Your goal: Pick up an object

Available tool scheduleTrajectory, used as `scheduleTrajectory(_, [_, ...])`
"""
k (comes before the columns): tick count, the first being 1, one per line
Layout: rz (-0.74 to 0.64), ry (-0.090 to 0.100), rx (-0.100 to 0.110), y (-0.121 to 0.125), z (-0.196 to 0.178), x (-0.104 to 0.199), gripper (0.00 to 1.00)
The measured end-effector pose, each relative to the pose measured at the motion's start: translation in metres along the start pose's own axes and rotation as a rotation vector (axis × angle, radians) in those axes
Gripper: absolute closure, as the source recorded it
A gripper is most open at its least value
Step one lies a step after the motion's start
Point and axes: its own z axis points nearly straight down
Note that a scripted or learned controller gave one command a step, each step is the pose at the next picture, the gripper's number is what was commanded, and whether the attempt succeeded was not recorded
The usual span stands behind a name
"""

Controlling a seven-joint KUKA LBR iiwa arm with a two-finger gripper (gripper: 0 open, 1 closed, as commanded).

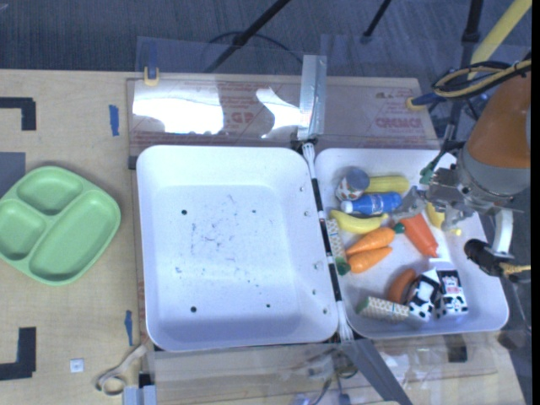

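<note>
Nothing picked yet as far as I can see: every toy lies on the floor of the right bin (498, 315), so the whole grasp and lift is left to do. Likeliest target, my call, is the orange carrot (420, 235), lying tilted just below and a bit camera-left of the gripper (436, 197), very near it, maybe touching, can't resolve it. A small yellow piece (435, 216) sits right under the gripper, partly hidden by it. Whether the gripper is released or clenched I cannot tell; the metal parts blur together from this angle, and I see nothing clearly held in it. Going outward from the gripper: a blue bottle (374, 203) just to its camera-left, a banana (358, 223) beyond and lower, and two more carrots (371, 251) stacked side by side past the first one. A yellow toy (388, 182) and a grey-blue ball (354, 180) sit camera-left and slightly up. Well below the gripper, near the bin's front wall, are a brown sausage-like toy (402, 283) and the black-and-white cow toys (440, 294). The left bin (228, 243) is well apart, and the green plate (57, 224) is farther still.
</note>
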Motion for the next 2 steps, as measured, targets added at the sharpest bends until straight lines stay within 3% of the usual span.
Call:
scheduleTrajectory(1, [0.062, 0.002, -0.004, 0.018, 0.069, -0.022, 0.0])
scheduleTrajectory(2, [0.064, 0.002, -0.007, 0.019, 0.058, -0.022, 1.0])
